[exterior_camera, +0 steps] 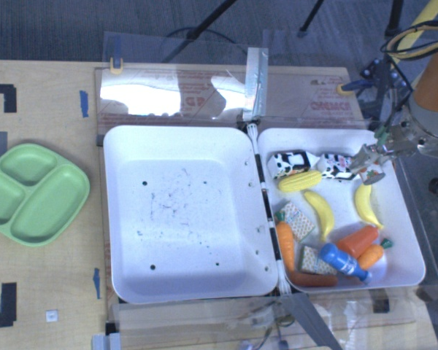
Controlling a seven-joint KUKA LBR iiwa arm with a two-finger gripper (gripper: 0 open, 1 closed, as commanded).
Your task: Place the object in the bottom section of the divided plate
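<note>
gripper (371, 163) over the right bin's (412, 228) far edge, above a banana (366, 204); jaw state cannot be told. toys crowd this bin. green plate (33, 192) lies on the bench, left of the left bin (182, 141)

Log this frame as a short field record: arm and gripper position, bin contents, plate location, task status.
arm: enters from the right, over the right bin
gripper: above the right bin's upper right part, near a banana; whether it holds anything cannot be told
right bin contents: black-and-white toy cow, corn cob, second banana, carrot, blue bottle, orange bottle, other small toys
left bin: only faint marks on its floor
divided plate: green, on the bench left of the bins
task status: nothing lies on the plate yet
</note>
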